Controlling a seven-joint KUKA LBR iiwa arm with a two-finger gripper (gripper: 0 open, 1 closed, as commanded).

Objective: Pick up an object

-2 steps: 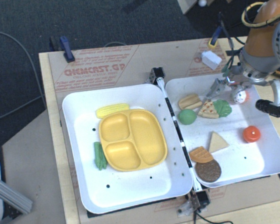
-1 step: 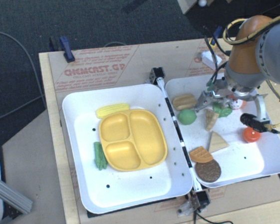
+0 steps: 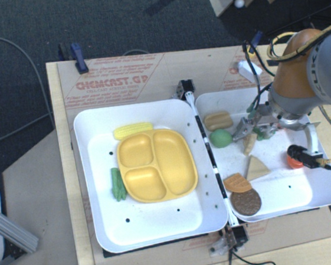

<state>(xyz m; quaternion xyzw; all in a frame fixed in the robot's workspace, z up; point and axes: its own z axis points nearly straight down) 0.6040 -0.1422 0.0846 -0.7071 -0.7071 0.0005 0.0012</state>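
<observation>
The right bin (image 3: 318, 196) holds several toy foods. A tan bread roll (image 3: 217, 120) lies at its far left, with a green ball (image 3: 220, 137) just in front of it. My gripper (image 3: 253, 129) hangs low over the bin's middle, right of the green ball. A thin tan stick (image 3: 250, 143) lies right under the gripper. Nearer the front are a tan wedge (image 3: 257, 167), an orange slice (image 3: 237, 182) and a round brown cookie (image 3: 246, 202). A small red and orange piece (image 3: 296, 157) lies to the right.
The left bin (image 3: 94, 184) holds a yellow divided plate (image 3: 157, 162), a corn cob (image 3: 133, 129) behind it and a green pod (image 3: 118, 183) at its left. The arm's grey and orange wrist (image 3: 299, 78) looms over the right bin's far side, with cables around it.
</observation>
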